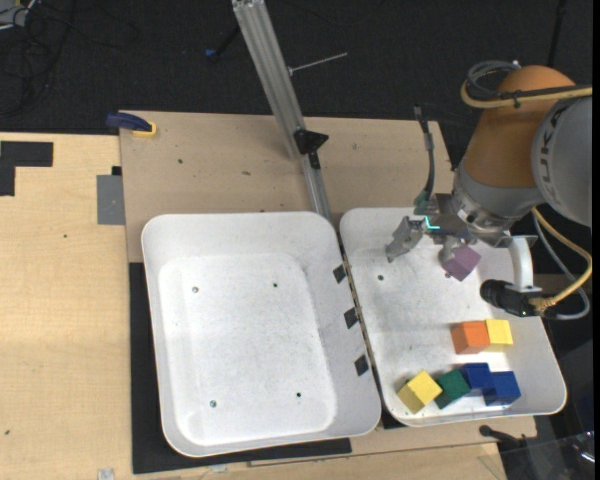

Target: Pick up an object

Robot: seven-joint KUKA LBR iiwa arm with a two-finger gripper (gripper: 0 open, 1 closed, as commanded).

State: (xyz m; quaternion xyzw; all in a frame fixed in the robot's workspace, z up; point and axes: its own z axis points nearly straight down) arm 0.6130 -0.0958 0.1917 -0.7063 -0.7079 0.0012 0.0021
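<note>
The gripper [432, 238] hangs over the far part of the right bin [405, 298], below the arm's grey wrist and orange band [510, 153]. 1 grey finger [405, 236] juts out toward the left, and a purple block [461, 261] sits just beside the gripper's lower right side. Whether that block is pinched between the fingers or merely lies under them on the bin floor, I cannot tell, nor can I tell if the fingers are spread or pressed together.

Nearer the front of the same bin, an orange block [470, 337] and a yellow block [499, 331] lie touching side by side. Along the front rim sit another yellow block [418, 391], a green block [454, 385] and a blue block [492, 382], close together in a row.

The left bin [245, 333] stands just beside the right one, with 3 small black clips [350, 316] along the seam between them. A slanted metal rail [278, 88] rises from the wooden bench [210, 163] behind the bins.
</note>
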